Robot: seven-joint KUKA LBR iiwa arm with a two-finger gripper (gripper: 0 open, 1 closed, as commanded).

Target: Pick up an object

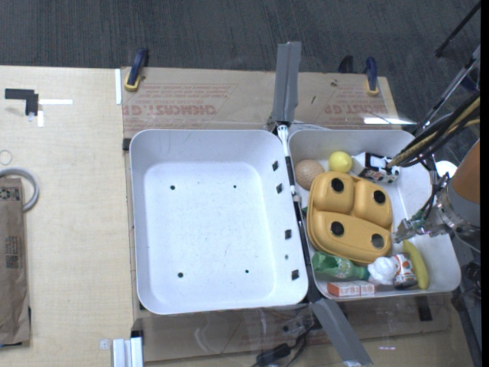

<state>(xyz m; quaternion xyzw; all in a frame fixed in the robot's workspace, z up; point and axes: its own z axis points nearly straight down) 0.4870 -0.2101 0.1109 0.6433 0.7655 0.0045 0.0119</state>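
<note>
The right white bin [345, 133] holds several objects. A big yellow-orange moulded piece [350, 212] with four dimples fills its middle. Behind that lie a tan egg-shaped ball [307, 173], a small yellow lemon [340, 161] and a little black-and-white item [374, 164]. Along the front lie a green item [330, 264], a white crumpled thing [381, 269], a red-and-white box [351, 288] and a banana [418, 264]. My gripper [412, 228] reaches in from the right, low over the bin. It sits just right of the moulded piece and just above the banana's upper end.
The left white bin [206, 136] stands beside the right one, with a grey divider [287, 82] behind the seam. Cardboard [206, 98] held by blue clamps lies behind the bins. A brown paper bag [11, 258] rests at the bench's far left.
</note>
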